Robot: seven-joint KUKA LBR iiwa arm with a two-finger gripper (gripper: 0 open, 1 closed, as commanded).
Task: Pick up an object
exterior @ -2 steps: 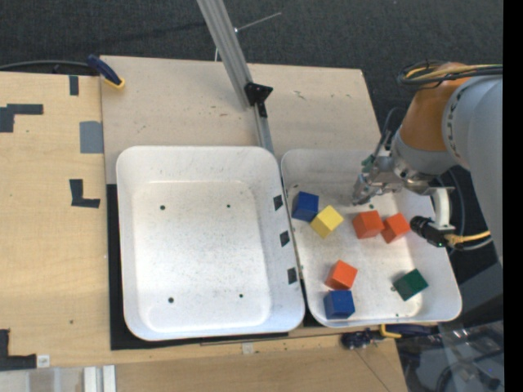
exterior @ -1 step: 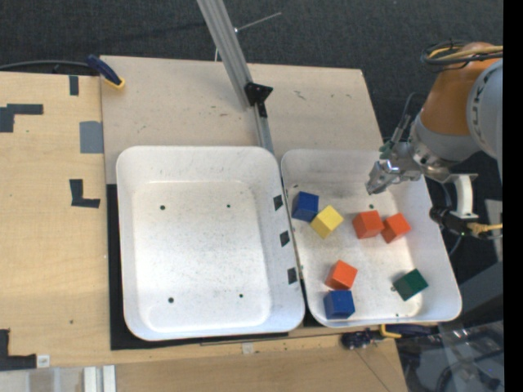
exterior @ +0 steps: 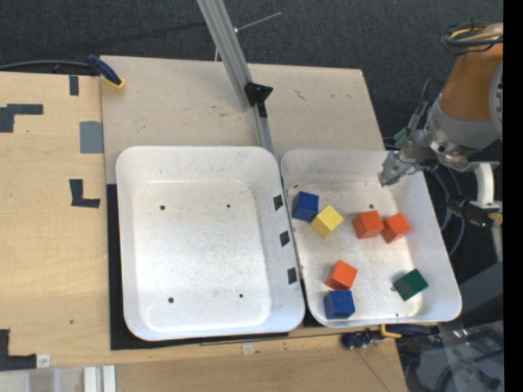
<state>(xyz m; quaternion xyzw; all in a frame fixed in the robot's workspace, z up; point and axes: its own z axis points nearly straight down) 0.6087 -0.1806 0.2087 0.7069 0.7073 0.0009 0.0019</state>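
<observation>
- Jaws point(exterior: 391, 172) hang over the upper right corner of the right bin point(exterior: 359, 160); whether they are spread or pressed together I cannot tell, and nothing shows between them.
- Arm point(exterior: 467, 96) reaches in from the right, orange band above the wrist.
- Right bin holds seven blocks: a blue block point(exterior: 305, 206) touching a yellow block point(exterior: 328, 220) near its left wall; two orange blocks point(exterior: 368, 224) point(exterior: 395, 227) side by side in the middle right; a third orange block point(exterior: 342, 274) just above a second blue block point(exterior: 339, 303) near the front; a green block point(exterior: 410, 284) at the front right.
- Left bin point(exterior: 131, 178) sits beside it on the counter point(exterior: 180, 96).
</observation>
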